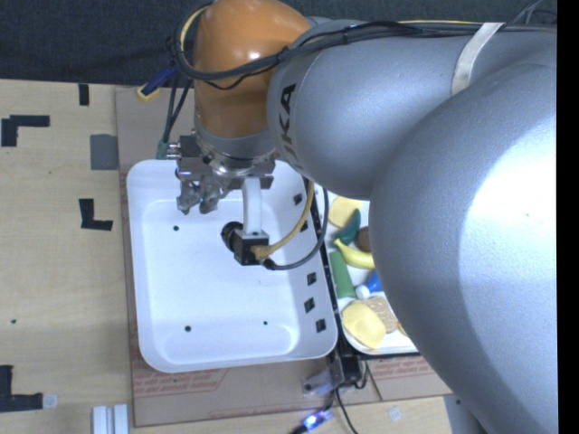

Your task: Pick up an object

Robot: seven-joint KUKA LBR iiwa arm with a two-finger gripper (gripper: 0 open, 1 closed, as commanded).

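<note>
Hovering over the left bin [172,333], the fingers [201,197] hold nothing visible; their spread is unclear. Yellow objects [362,324] lie jumbled right of that bin.

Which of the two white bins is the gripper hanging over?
The left bin. The gripper hangs above its far end. The right bin is the one mostly hidden under the arm, with yellow and green toys in it.

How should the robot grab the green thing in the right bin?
My guess: grip the green object across its narrow width near its middle, coming straight down from above. It looks long and slim, lying between the bin wall and a yellow piece, so the sides are crowded. The arm hides much of that bin, so its far end is unclear.
</note>
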